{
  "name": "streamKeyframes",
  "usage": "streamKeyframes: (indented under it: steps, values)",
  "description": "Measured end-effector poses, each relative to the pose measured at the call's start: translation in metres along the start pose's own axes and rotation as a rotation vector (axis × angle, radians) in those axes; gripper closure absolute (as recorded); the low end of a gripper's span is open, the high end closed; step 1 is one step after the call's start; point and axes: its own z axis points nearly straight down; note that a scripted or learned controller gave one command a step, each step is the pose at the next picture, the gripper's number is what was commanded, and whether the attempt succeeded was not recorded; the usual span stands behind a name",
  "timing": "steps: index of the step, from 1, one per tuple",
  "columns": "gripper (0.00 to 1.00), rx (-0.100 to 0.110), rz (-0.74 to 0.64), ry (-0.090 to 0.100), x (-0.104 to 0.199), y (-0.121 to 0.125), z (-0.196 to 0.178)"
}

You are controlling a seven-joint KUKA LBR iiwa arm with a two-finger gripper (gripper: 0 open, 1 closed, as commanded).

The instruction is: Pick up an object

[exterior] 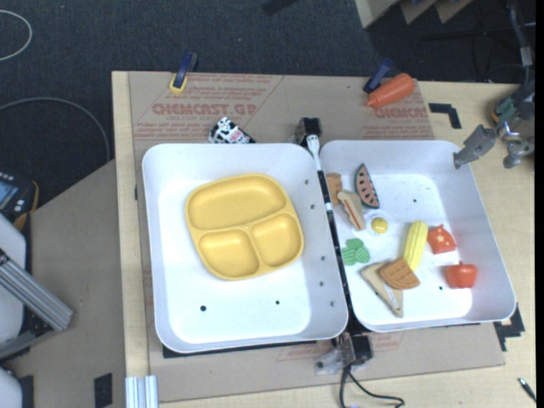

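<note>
Fingers (pixel 493 143) up at the right bin's (pixel 476 308) far corner, spread unclear, nothing held; best dropping straight over the corn (pixel 415 242), clear of neighbours.

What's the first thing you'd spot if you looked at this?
The big yellow plate with three sections, lying in the left bin, grabs the eye first. Next comes the pile of toy food in the right bin: a yellow corn cob, a watermelon slice and a red tomato.
</note>
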Motion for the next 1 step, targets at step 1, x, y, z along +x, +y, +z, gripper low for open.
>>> streamKeyframes:
  steps: [1]
  values:
    - [0.00, 0.006, -0.002, 0.002, 0.0040, 0.0074, 0.0596]
